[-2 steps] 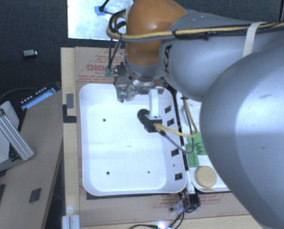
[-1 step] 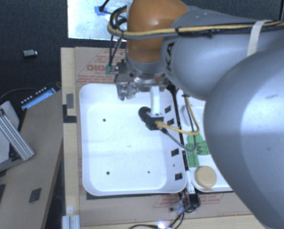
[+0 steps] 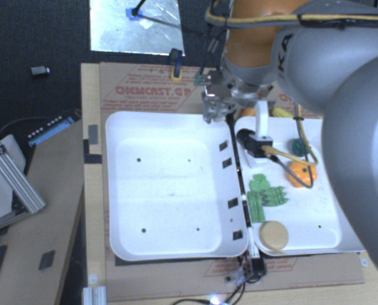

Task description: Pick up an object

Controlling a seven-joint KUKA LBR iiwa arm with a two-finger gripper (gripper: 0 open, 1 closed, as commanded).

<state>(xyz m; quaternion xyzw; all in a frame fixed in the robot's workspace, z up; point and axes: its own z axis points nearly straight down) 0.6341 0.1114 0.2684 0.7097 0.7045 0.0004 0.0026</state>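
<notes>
The hand point(image 3: 215, 110) is seen at the right bin's point(image 3: 322, 234) twelve o'clock edge — whether apart or together cannot be told; a green toy point(image 3: 265, 196) lies near the bin's six o'clock — untouched.

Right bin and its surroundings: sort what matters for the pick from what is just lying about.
For the pick: gripper, green toy, orange ball, tan disc, right bin.
Lying about: left bin, cardboard sheet, foil square.

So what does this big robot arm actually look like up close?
The arm is made of bulky, rounded, smooth grey shells, with an orange band above the wrist. Thin yellow and dark cables loop around that band. Dark lettering shows on the grey casing. The gripper is a small metallic assembly.
</notes>
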